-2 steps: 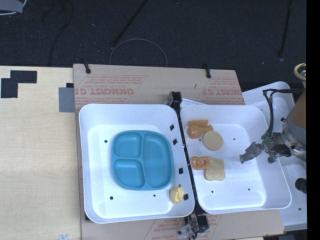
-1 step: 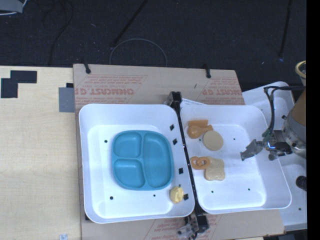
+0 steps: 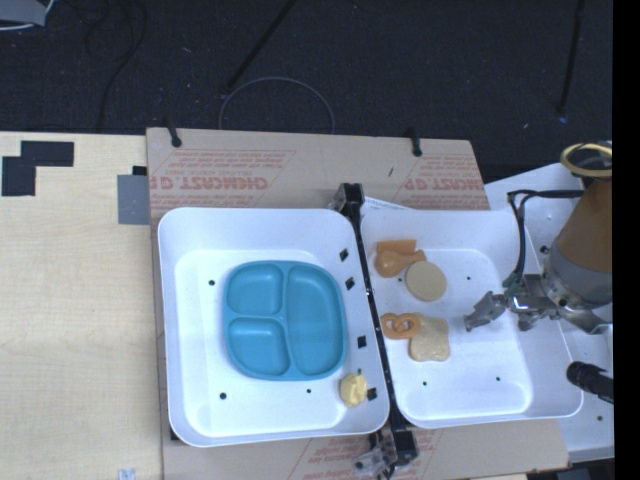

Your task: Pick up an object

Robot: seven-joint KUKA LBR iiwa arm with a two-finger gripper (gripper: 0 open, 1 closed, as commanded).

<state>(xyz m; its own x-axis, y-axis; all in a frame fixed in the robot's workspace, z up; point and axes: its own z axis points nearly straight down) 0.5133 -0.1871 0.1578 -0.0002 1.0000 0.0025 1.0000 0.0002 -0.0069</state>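
1. The gripper (image 3: 487,310) hangs low over the right bin (image 3: 500,393), jaws apparently parted and holding nothing.
2. The food pieces (image 3: 412,300) lie clustered at the bin's left, near the divider, a short way from the jaws.
3. Risk: the pieces touch or nearly touch; a descent may land between two and push them apart.
4. Risk: the flat round piece (image 3: 426,281) may slip from the closing jaws.
5. The blue plate (image 3: 283,319) and the yellow piece (image 3: 353,389) sit in the left bin (image 3: 190,268), well apart.
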